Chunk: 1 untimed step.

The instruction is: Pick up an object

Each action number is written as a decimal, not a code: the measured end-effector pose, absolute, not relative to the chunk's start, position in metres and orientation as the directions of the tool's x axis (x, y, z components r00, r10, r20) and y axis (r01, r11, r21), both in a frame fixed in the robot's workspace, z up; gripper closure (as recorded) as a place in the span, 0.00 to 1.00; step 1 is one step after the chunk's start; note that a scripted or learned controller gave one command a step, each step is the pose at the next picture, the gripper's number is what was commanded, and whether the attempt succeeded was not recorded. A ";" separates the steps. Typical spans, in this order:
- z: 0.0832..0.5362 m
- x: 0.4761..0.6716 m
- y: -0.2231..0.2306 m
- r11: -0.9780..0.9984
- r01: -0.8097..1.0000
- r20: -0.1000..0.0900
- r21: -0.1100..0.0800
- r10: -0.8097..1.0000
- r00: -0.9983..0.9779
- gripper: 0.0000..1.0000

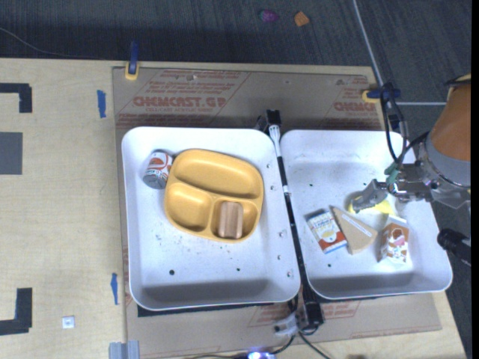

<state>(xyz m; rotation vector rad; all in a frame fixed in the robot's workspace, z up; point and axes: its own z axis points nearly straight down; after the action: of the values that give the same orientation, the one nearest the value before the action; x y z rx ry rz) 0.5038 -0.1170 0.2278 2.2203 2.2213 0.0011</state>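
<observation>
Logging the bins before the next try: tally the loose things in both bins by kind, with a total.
Yellow divided tray: 1
Small brown block in a tray compartment: 1
Can beside the tray: 1
Small cartons: 2, one left of the wedge and one right of it
Tan wedge: 1
Total: 6

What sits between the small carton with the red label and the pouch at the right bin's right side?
In the camera view, a tan wedge-shaped block lies between the small red-labelled carton and the white-and-orange pouch.
</observation>
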 end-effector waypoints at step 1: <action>0.101 0.535 -0.100 0.000 1.000 0.000 0.003 1.000 0.000 0.00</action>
<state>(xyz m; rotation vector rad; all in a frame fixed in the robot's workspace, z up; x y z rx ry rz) 0.5349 -0.1001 0.1009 2.2201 2.2199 0.0034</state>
